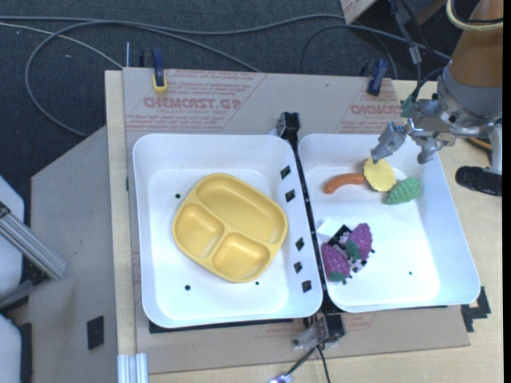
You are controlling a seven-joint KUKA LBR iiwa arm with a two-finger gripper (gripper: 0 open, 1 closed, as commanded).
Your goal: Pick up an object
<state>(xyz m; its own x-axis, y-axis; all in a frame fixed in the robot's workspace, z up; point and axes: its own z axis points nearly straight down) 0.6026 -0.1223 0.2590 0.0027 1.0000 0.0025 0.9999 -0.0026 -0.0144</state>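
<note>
The table (200, 106) carries two white bins side by side, with a row of black clips along the seam between them. The left bin (156, 214) holds a yellow tray (230, 226) with three compartments, lying flat near the bin's middle and turned at an angle. The right bin (431, 254) holds the loose things: an orange sausage (343, 183) near its upper middle, a yellow disc (380, 175) touching the sausage's right end, a green bumpy piece (402, 191) just right of and below the disc, and a purple grape bunch (348, 251) with a black tag lower down, close to the seam. The arm (477, 54) comes in from the upper right, its wrist above the far right corner of the right bin. The end effector (407, 146) hangs over the upper part of that bin with its two fingers spread apart; one finger (386, 144) points down toward the disc's top edge, the other (427, 148) is well to its right. Nothing is between them. Whether the finger touches the disc cannot be told. Cables run across the dark floor behind the table, and blue clamps (159, 70) grip its far edge.
</note>
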